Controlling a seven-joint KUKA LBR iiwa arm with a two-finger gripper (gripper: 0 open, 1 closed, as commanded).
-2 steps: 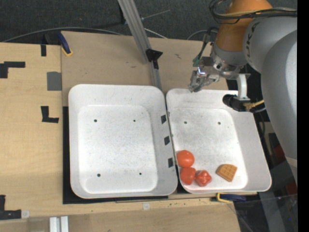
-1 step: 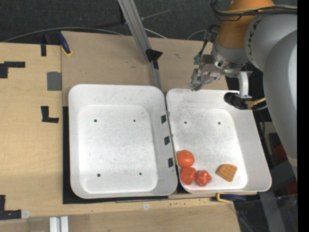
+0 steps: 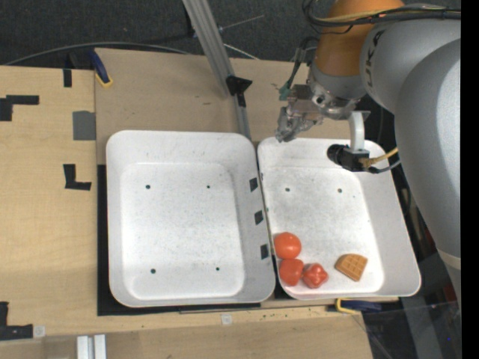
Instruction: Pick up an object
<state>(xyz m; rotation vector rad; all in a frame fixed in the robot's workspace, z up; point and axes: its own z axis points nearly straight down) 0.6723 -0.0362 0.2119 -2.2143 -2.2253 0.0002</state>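
Three small red objects sit in the right bin at its near left corner: a round orange-red ball, a red piece just below it, and a lumpy red piece to its right. An orange waffle-textured biscuit lies further right near the front wall. My gripper hangs over the far left corner of the right bin, well away from all of them, with nothing visibly held.
The left bin stands beside the right one, their walls touching in the middle. A grey metal post leans in from the back. Black tape marks lie on the wooden bench at left.
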